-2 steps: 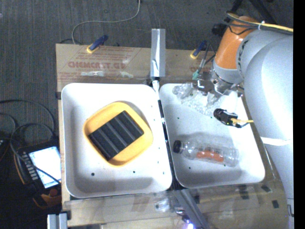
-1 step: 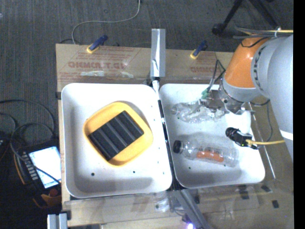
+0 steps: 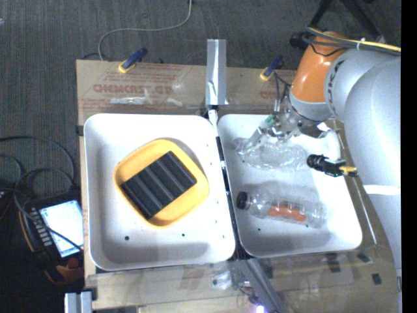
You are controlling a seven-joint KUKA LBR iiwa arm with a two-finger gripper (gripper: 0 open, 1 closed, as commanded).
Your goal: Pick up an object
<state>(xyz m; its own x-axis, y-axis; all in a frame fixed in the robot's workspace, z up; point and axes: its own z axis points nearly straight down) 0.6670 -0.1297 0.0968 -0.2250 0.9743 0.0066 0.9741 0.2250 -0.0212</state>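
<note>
Our tool [image 3: 280,128] is low in the right bin [image 3: 300,240], at the far edge of a crumpled clear bag [image 3: 273,154]. We cannot tell how open it is or whether it grips anything. We judge the bag light, limp and slippery, best pinched at a raised fold, not a flat patch.

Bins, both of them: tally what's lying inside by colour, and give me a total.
Yellow with black ribs: 1, the rounded pad
Clear plastic: 2, the capped bottle and the crumpled wrapper
Total: 3
</note>
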